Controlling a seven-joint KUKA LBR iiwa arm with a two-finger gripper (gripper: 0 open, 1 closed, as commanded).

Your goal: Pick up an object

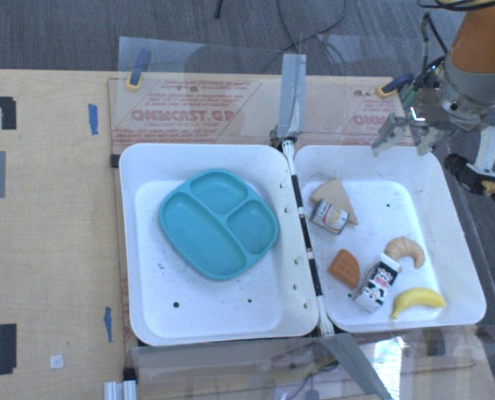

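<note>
The right bin (447, 223) holds several small items. A tan wedge (337, 193) lies over a small can (329, 216) near the divider. Further forward are a brown cookie (344, 267), a croissant (407, 250), a black-and-white milk carton (377, 284) and a yellow banana (417, 301). My gripper (403, 137) hangs above the back rim of the right bin, well behind all the items. It is open, with nothing between its fingers (384, 135).
A teal divided plate (218, 223) lies in the left bin (147, 307). A grey ridge (302, 240) divides the two bins. A clear sheet with red lettering (189, 111) and a grey tape strip (292, 94) lie behind the bins.
</note>
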